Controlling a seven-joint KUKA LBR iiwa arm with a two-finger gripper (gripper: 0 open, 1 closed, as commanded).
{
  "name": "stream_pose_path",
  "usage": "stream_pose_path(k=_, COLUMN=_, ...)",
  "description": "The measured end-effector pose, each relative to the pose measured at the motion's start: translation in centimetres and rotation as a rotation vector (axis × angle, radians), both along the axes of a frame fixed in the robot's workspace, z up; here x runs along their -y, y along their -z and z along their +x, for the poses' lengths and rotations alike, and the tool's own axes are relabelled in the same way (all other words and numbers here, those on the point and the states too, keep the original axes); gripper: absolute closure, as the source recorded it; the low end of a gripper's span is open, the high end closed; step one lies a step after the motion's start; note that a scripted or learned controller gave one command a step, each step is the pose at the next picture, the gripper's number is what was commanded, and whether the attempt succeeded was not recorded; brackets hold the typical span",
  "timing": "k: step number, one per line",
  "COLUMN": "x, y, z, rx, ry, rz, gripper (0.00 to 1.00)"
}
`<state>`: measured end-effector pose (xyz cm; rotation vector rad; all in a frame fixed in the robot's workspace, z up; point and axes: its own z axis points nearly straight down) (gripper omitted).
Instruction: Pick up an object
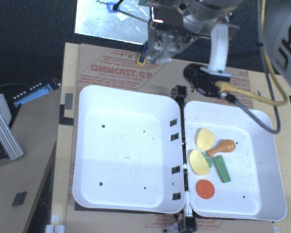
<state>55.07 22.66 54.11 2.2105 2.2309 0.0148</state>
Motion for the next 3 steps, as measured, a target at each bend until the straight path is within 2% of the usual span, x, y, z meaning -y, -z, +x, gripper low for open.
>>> stream_pose_path(k=1, x=-0.9, y=0.5, z=-6.7, rx=-0.008, ry=0.001, rz=-0.003, gripper=1.0)
stream_pose_path(k=2, x=2.6, y=0.7, z=3.4, rx=-0.003, ry=0.013, rz=-0.007, gripper=1.0)
stream_pose_path(k=3, x=-1.0, y=10.6, z=-4.5, rx=-0.019, ry=-0.001, rz=-0.009, gripper=1.0)
